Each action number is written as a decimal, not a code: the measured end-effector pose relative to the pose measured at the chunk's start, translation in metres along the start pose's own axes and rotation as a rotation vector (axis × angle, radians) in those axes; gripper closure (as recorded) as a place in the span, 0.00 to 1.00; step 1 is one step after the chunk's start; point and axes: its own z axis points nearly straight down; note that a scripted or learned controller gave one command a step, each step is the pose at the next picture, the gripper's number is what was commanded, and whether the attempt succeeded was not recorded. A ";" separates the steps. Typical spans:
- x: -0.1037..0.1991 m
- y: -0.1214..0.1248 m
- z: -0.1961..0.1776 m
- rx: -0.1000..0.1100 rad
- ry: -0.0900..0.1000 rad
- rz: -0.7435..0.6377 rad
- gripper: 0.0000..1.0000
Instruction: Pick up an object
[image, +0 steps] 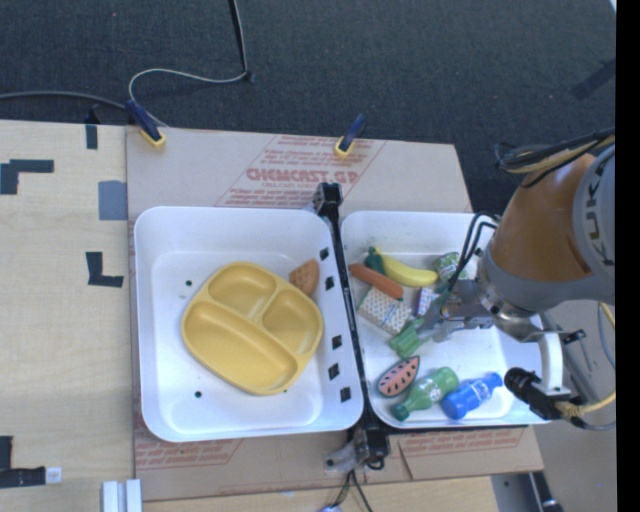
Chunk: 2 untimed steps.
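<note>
Dark carpet runs across the top, with a thin cable looping over it, and below sits a cardboard sheet pinned down by two yellow-and-blue clamps along its far edge. On the cardboard, two white bins side by side: the left bin carries a yellow divided plate, tilted a little, and a small brown toy piece lies just off its upper right rim, near the black divider between the bins.

Over to the right bin, and it's crowded. A banana up near the far side, an orange carrot-like stick just below and to its left, a pale chequered block under that. Toward the near wall there's a watermelon slice, a green bottle beside it, and a blue bottle touching the green one's right end.

The arm reaches in from the right, orange band big in view, and the gripper is down low in the middle of the pile, right by a green toy and the chequered block. Whether it has clenched on anything or is released, I can't tell; the tips are lost among the toys. Every piece appears to be lying in the bin.
</note>
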 end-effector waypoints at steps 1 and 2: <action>0.000 0.000 0.000 0.000 0.000 0.000 0.00; -0.022 0.000 0.119 0.000 0.001 0.001 0.00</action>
